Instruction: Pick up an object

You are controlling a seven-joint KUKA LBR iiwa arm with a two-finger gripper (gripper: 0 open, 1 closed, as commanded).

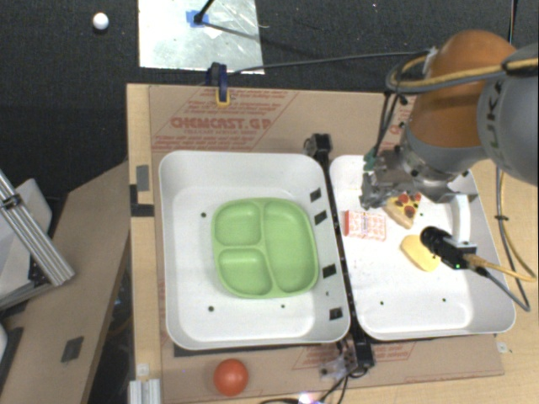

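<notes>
The left bin (181, 225) is white and carries a pale green compartment tray (264, 247) at its middle. The right bin (404, 301) is white too. Near its left edge lies a white card (365, 224) printed in red, beside it a tan toy pizza slice (405, 208) dotted red, and toward the middle a plain yellow chunk (417, 251). The brown cardboard sheet (278, 120) under both bins bears red lettering near its back edge, where a blue-and-yellow clamp (219, 82) sits. An orange-red ball (231, 376) rests by its front edge. The arm (472, 66) is grey with an orange band.
</notes>
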